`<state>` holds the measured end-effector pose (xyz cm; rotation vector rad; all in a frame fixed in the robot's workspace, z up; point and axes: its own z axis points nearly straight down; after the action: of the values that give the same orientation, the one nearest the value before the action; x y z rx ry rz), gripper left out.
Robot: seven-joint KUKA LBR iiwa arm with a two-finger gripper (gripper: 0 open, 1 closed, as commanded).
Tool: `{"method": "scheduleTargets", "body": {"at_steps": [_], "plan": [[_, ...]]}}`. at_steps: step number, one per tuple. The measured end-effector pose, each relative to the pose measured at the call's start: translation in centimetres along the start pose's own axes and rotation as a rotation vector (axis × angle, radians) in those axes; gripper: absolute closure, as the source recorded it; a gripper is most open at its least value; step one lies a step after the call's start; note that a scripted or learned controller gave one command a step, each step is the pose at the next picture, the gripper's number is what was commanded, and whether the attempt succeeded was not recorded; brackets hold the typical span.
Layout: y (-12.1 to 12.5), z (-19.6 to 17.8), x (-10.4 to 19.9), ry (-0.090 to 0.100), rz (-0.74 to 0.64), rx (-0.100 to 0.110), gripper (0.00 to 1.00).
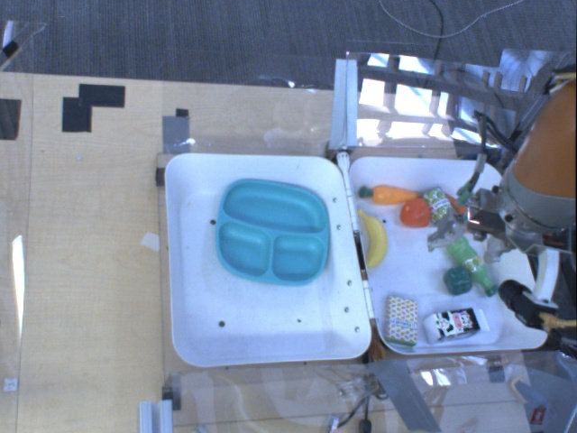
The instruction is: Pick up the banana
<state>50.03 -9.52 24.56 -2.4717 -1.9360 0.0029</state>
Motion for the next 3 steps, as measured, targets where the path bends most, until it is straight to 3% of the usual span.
{"method": "scheduleTargets", "body": {"at_steps": [1, 2, 3], "plan": [[6.3, 6.2, 7.3, -0.001, -0.033, 0.001, 0.00], [8.4, 15.6, 3.0, 0.001, -0.074, -0.006, 0.00], [8.5, 14.8, 3.2, 0.004, -0.076, -0.004, 1.00]]}}
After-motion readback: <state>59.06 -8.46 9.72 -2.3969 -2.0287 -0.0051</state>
